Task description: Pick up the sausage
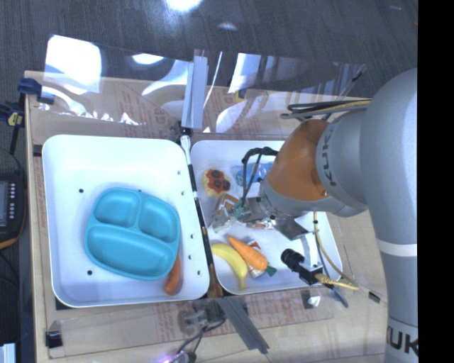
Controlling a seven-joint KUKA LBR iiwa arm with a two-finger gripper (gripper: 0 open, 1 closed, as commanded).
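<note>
camera view shows me the smooth reddish-brown sausage (173, 276) beside the glossy blue plate (133, 232), and i cannot tell the gripper's (237, 211) state.

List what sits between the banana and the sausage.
In the camera view, the two bins' adjoining walls lie between the banana in the right bin and the sausage in the left bin; nothing else.

A dark floor (106, 21) lay behind the bench (106, 117). Bright light (186, 4) shone on the floor. Clear shiny sheets (234, 74) stood along the bench's back edge.
</note>
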